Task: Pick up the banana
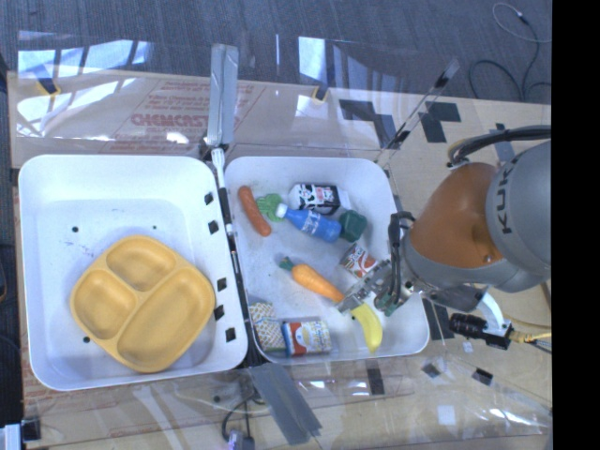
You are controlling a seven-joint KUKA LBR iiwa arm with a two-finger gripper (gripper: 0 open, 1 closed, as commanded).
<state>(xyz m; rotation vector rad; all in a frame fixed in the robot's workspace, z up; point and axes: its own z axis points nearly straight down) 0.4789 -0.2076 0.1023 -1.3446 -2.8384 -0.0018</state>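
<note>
Right bin, white and shallow, taken as the landmark. Contents:
- banana, yellow, at the near right corner, lying against the right wall.
- carrot, orange with a green top, near the middle, left of the banana.
- can on its side along the near wall, left of the banana.
- checkered item at the near left corner, beside the can; too small to identify.
- sausage, red-orange, at the far left.
- blue bottle, lying flat, mid-far.
- black-and-white carton against the far wall.
- dark green item just right of the bottle.
- small red-and-white packet by the right wall.

Left bin, adjoining the landmark's left wall: one yellow divided plate, three compartments.

Gripper: over the landmark's right wall, just beyond the banana's far end. Finger spread cannot be told; no item is seen between the fingers.
</note>
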